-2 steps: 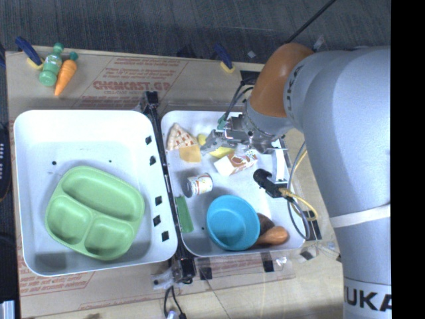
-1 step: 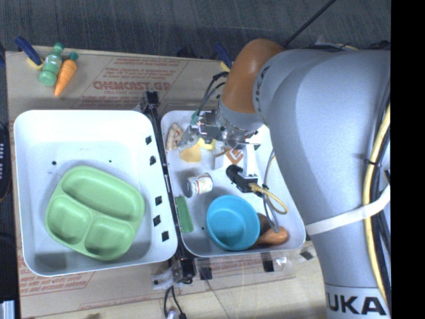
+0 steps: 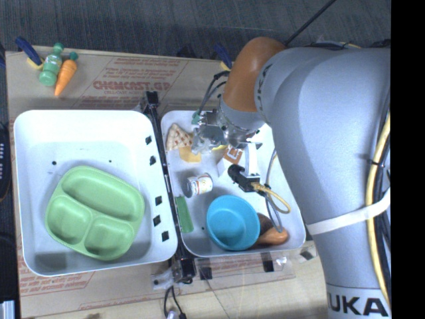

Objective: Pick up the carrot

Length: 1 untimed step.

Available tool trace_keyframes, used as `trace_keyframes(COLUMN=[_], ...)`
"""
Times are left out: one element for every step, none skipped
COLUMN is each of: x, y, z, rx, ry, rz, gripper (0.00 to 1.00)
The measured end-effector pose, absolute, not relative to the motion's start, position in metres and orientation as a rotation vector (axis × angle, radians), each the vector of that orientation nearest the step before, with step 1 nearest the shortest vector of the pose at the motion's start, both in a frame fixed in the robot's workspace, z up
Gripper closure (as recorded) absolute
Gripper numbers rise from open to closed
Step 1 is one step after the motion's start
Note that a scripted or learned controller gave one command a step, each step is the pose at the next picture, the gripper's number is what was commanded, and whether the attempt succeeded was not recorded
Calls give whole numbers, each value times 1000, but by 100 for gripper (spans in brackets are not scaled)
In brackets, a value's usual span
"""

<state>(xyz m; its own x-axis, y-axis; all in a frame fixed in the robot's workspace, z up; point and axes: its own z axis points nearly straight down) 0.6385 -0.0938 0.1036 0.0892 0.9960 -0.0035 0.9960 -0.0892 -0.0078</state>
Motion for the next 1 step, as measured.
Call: trace_keyframes(x=[622], y=[-56], z=[194], rx=[-2621], ry=[-1729], rz=[6], gripper=[100])
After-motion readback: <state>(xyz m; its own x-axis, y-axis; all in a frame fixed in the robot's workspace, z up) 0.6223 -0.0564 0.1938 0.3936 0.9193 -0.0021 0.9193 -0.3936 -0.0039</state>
